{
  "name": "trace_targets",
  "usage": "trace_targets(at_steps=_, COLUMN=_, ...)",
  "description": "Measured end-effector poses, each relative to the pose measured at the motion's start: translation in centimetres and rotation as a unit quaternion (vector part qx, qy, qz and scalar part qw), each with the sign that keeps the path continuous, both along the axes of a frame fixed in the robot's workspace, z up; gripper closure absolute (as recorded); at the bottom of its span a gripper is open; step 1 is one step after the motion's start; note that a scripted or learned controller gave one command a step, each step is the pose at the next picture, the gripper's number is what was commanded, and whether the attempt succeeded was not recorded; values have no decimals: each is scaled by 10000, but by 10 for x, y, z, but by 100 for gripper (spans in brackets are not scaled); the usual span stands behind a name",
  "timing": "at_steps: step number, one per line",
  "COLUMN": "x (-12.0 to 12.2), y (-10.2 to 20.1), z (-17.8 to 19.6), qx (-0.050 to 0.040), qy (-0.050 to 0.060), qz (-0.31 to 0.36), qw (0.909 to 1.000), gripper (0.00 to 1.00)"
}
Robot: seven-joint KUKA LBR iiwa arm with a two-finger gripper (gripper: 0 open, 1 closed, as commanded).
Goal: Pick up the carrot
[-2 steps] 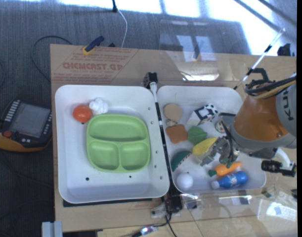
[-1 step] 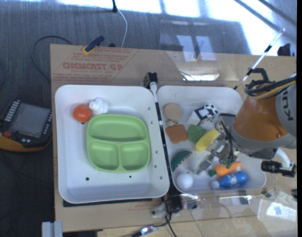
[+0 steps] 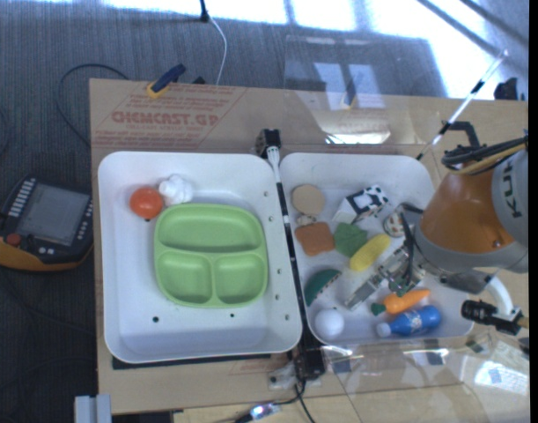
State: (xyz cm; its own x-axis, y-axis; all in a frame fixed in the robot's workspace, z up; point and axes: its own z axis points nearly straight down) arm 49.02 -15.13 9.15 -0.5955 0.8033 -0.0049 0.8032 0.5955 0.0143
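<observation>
The carrot [image 3: 408, 301] is a short orange piece with a small green end, lying in the right bin [image 3: 357, 161] near its front right corner. It rests just above a blue bottle [image 3: 416, 321]. My gripper [image 3: 375, 282] hangs low over the bin immediately left of the carrot, between it and a yellow piece [image 3: 369, 252]. The fingers [image 3: 360, 293] look open with nothing between them. The arm's orange band [image 3: 462, 214] covers the bin's right side.
The right bin also holds a tan disc [image 3: 308, 200], a brown toast piece [image 3: 314, 237], a green piece [image 3: 349, 239], a black-and-white toy [image 3: 367, 202], a dark green slice [image 3: 321, 282] and a white ball [image 3: 329, 322]. In the left bin are a green divided plate [image 3: 211, 254], an orange ball [image 3: 147, 203] and a white lump [image 3: 175, 188].
</observation>
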Motion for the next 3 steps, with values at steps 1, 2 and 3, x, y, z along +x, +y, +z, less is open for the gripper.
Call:
trace_targets(at_steps=1, x=-1, y=-6, z=0, qx=-55, qy=-3, qz=901, qw=9959, gripper=0)
trace_targets(at_steps=2, x=2, y=-6, z=11, qx=-73, qy=-45, qz=900, qw=9959, gripper=100)
trace_targets(at_steps=3, x=1, y=-6, z=10, qx=-69, qy=-36, qz=899, qw=9959, gripper=0)
